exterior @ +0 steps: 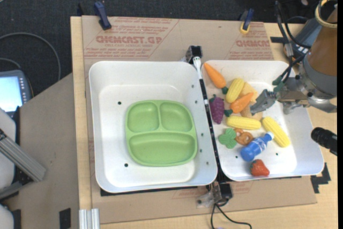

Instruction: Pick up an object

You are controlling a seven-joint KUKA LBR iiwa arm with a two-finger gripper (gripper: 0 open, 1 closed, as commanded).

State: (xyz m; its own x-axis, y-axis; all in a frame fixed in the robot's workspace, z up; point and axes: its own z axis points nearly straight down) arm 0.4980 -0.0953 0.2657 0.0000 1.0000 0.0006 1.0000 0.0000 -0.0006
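Tool (261,103) hangs low over right bin (306,168), beside small carrot (244,101) & corn cob (244,122); can't tell its state. Toys sit packed, so pick an edge piece, e.g. carrot, descend straight, close on narrow axis.

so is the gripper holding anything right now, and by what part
Nothing is visibly held. The gripper hangs over the right bin beside the small carrot, with no item seen between its fingers.

Arm (321,56) reaches in from right, wrist low, gripper (261,103) pointing left.
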